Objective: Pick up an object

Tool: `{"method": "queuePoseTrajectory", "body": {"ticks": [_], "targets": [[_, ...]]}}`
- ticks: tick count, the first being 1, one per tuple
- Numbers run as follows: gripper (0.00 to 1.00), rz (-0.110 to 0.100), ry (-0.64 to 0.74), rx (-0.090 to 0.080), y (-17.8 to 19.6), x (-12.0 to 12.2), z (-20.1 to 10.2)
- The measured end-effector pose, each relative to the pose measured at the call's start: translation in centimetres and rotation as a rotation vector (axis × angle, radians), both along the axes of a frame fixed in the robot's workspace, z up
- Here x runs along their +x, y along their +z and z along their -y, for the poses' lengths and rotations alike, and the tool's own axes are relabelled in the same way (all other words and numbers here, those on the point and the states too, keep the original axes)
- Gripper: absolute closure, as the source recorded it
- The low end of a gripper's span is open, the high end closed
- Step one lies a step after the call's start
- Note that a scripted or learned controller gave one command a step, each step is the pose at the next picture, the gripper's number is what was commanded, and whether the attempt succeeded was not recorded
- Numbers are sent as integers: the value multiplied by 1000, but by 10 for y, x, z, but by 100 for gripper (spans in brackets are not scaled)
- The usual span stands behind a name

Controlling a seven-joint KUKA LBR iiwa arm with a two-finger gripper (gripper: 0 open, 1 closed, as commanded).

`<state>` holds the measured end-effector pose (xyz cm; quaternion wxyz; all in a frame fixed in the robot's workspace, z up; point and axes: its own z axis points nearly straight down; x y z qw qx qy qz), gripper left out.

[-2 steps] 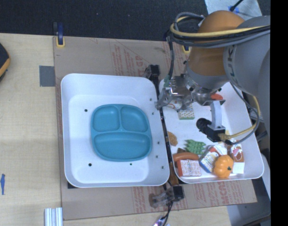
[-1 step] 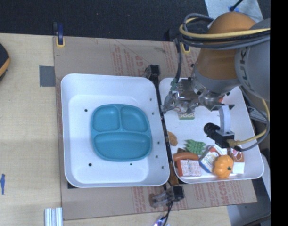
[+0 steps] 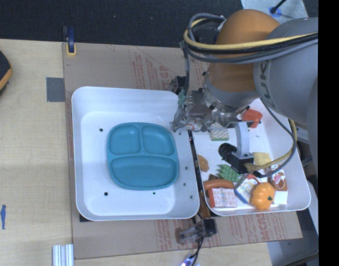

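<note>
Gripper [image 3: 190,117] at frame centre, over the inner edge of the right white plastic bin [image 3: 299,203]; can't tell finger state. Small orange pumpkin-shaped toy [image 3: 263,195] lies w/ other clutter, lower right. Blue divided plastic plate [image 3: 142,154] in left white bin [image 3: 80,148].

Plastic, card and brushed metal under flat light

The two white bins [image 3: 80,148] look like smooth moulded plastic with a soft sheen; the blue divided plate [image 3: 142,162] is matt plastic. Beneath them lies a brown cardboard sheet [image 3: 130,65], dull and printed, on a pale wood-grain tabletop [image 3: 25,148]. The arm's orange band [image 3: 241,32] is glossy, its grey shell [image 3: 291,71] satin. The small orange pumpkin [image 3: 263,196] looks like shiny plastic.
</note>
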<state>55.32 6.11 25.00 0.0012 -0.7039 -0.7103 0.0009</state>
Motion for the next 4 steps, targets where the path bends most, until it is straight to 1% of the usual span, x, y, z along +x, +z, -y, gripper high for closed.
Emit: {"method": "queuePoseTrajectory", "body": {"ticks": [1, 2, 3, 4], "targets": [[100, -4, -6, -2, 1, -14, 32], [100, -1, 2, -1, -20, -2, -36], [100, 0, -3, 0, 16, -22, -40], [100, 1, -5, -1, 40, 6, -16]]}}
